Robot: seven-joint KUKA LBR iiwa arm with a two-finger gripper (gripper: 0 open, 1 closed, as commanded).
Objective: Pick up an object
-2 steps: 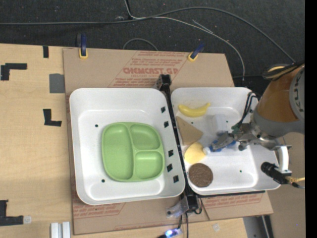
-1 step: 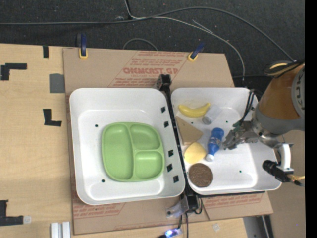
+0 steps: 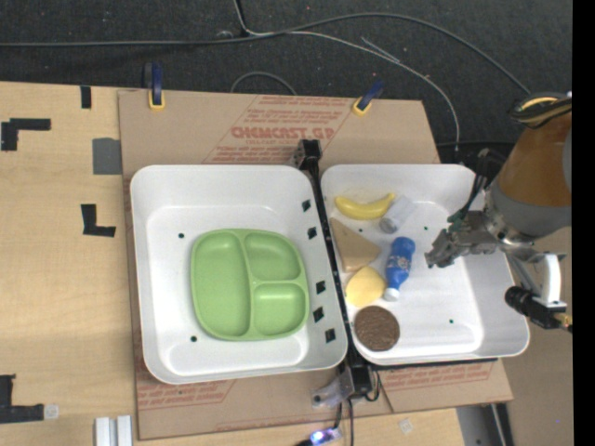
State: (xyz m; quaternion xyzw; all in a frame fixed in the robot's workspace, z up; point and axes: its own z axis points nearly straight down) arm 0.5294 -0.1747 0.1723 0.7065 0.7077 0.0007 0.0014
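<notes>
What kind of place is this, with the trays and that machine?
Probably a robotics lab test bench: two shallow white bins clamped onto cardboard, toy-like objects such as a yellow banana, and a grey-and-orange robot arm.

Two white bins: left bin (image 3: 149, 249), right bin (image 3: 465, 179). Left bin holds one green divided plate (image 3: 249, 282). Right bin holds one banana (image 3: 363, 206), one blue bottle (image 3: 400, 264), one yellow rounded item (image 3: 364, 287), one brown disc (image 3: 376, 327), one pale clear item (image 3: 398, 216), kind not discernible. Two clamps on the cardboard sheet (image 3: 279, 128): one (image 3: 153, 86), one (image 3: 369, 97).
</notes>
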